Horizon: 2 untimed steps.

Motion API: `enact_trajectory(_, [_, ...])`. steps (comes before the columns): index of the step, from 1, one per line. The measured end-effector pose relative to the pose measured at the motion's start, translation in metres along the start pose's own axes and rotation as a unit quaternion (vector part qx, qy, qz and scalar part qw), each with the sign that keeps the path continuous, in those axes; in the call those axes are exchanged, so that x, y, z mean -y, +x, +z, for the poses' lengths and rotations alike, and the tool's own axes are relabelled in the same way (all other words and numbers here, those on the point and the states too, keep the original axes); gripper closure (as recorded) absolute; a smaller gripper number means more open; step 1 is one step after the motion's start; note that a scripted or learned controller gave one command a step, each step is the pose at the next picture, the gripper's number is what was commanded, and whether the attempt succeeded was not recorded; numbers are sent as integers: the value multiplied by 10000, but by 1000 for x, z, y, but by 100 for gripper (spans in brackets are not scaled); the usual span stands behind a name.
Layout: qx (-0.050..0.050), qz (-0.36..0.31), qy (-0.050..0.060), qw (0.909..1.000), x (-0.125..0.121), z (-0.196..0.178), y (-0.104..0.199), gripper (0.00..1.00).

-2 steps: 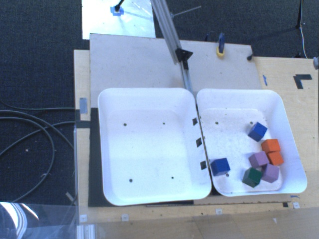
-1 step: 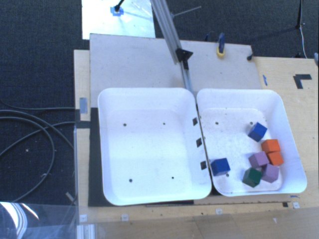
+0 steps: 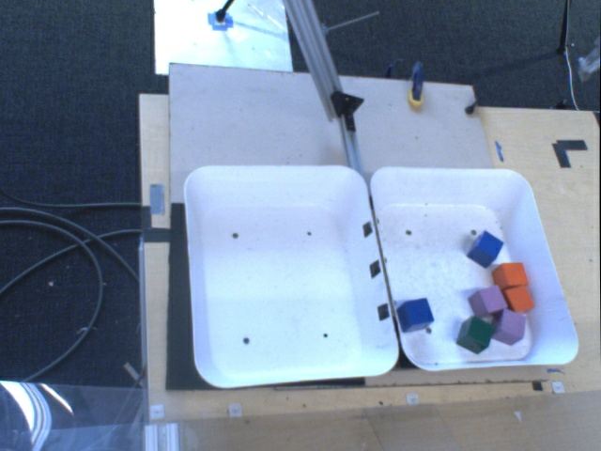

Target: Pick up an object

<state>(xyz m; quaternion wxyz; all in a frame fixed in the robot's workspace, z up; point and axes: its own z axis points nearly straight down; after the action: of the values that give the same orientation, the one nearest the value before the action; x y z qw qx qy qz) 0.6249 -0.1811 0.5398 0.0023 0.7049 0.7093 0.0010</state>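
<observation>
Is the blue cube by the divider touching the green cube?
Apart. The camera view shows bare white bin floor between the blue cube by the divider and the green cube.

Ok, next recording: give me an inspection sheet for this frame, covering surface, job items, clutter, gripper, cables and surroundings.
Surface: wooden bench bearing a pale board and two shallow white bins side by side, left bin and right bin.
Job's things: all in the right bin: two blue cubes, two orange cubes touching, two purple cubes, one green cube. The orange, purple and green ones are bunched near the right wall.
Clutter: yellow-and-blue clamp at the board's far edge.
Gripper: nothing seen.
Cables: dark cables looping on the floor to the left.
Surroundings: dark carpet, slanted metal pole, clear plastic sheet at lower left.
</observation>
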Motion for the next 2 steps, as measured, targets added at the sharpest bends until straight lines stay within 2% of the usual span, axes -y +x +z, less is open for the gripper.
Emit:
enact_trajectory(1, [8, 12, -8, 10000, -21, -2, -12, 0])
enact_trajectory(2, [-2, 27, 6, 10000, 23, -3, -11, 0])
